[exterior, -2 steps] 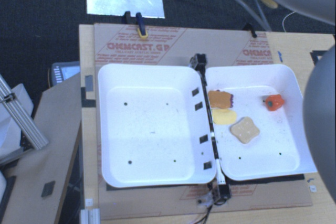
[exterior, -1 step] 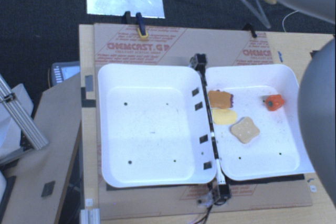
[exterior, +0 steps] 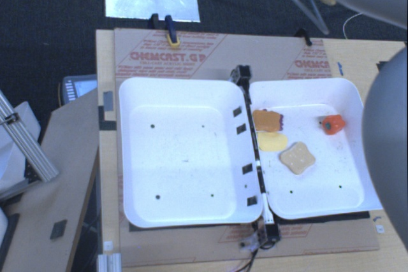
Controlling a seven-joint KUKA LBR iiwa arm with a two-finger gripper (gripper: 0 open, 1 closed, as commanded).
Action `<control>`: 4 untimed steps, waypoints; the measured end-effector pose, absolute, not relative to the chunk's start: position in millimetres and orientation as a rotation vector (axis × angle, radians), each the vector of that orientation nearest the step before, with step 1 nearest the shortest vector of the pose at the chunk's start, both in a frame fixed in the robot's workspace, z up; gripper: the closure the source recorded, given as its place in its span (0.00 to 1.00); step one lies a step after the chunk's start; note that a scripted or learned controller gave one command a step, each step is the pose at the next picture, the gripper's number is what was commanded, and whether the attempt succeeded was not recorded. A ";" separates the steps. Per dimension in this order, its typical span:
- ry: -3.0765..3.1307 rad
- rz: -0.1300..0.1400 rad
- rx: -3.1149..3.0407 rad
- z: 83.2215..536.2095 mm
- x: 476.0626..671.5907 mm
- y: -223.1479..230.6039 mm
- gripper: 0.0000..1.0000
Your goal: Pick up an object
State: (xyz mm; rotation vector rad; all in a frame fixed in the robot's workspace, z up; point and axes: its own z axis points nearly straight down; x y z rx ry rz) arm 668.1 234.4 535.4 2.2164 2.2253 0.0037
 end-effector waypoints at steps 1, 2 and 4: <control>2.228 0.007 2.212 546.8 668.1 234.8 1.00; 2.229 0.007 2.211 546.7 668.0 234.8 0.00; 2.234 0.010 2.206 557.9 667.9 235.3 0.00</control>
